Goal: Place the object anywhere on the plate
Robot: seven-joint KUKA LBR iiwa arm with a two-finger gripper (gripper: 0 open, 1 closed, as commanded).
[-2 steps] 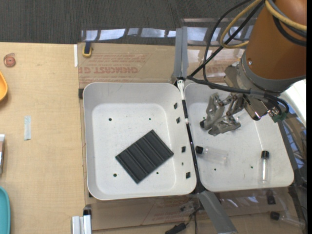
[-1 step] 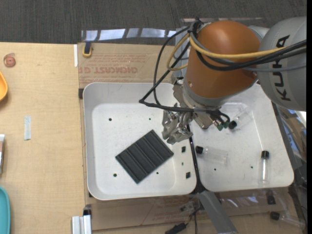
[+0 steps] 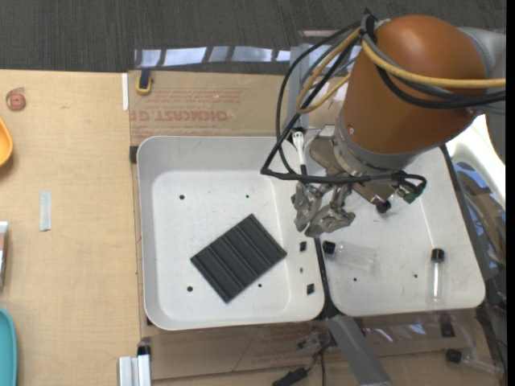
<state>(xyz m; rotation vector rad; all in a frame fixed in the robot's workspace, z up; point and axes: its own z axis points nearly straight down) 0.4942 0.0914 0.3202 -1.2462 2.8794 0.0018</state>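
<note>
The arm reached in from the right, its orange band [image 3: 418,79] bulking over the right bin [image 3: 459,292], and the gripper [image 3: 320,215] hung low over the seam between the two bins, just above the right bin's left edge. Whether it was open or closed could not be told; the metal at its tip was a tangle from this angle, and nothing showed clearly held in it.

Just beside the gripper, lower right, lay a clear plastic tube with a dark cap [image 3: 348,253] on the right bin's floor. A second capped tube [image 3: 436,272] lay well apart, near the right wall. The nearer one was probably the object meant, though that is a guess from the gripper's position.

The dark ribbed plate [image 3: 239,256] lay flat and tilted in the left bin [image 3: 153,215], with nothing on it.

The step in hand looked like the pick. The next move called for closing on the near tube, lifting it clear of the dividing rims, carrying it left and setting it down on the ribbed surface
</note>
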